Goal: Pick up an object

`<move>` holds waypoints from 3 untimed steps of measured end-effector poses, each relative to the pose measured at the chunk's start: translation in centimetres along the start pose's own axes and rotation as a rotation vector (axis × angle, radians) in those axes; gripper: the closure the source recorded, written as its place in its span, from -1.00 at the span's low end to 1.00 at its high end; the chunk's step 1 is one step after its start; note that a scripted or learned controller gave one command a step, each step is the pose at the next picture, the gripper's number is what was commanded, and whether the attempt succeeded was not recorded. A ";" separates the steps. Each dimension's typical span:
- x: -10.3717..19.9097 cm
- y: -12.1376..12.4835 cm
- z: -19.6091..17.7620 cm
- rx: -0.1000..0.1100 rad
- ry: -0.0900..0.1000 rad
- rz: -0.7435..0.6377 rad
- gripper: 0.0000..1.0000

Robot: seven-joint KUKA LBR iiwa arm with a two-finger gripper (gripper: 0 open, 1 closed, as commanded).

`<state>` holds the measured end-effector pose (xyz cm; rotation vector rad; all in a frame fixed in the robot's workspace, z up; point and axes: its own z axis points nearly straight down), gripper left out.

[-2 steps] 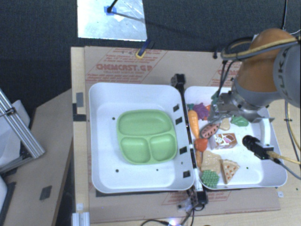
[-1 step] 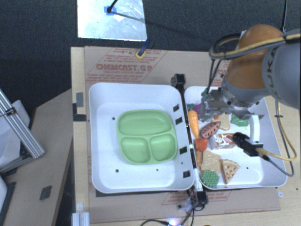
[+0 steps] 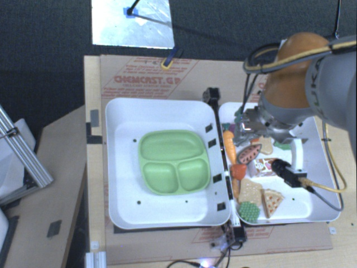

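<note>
Nearest my camera, at the right bin's (image 3: 318,208) front edge, I see one green dotted piece (image 3: 249,210) beside one pizza slice (image 3: 271,201) and one bread slice (image 3: 250,191). The gripper (image 3: 252,128) hangs over that bin's back half; whether it is released or clenched, I cannot tell. Just below it lie one watermelon slice (image 3: 249,152) and one carrot (image 3: 229,145), then one red tomato (image 3: 238,171). Further out, the left bin (image 3: 120,166) holds one green three-compartment tray (image 3: 172,161). I count two bins on the bench.
</note>
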<state>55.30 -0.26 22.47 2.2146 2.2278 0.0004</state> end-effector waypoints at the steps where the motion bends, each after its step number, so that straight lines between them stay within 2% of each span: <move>1: -0.7 0.2 -0.7 -0.001 0.000 0.004 1.00; 2: -0.5 -0.4 1.0 0.001 0.000 0.005 1.00; 3: -1.6 0.0 0.7 -0.001 0.000 0.006 1.00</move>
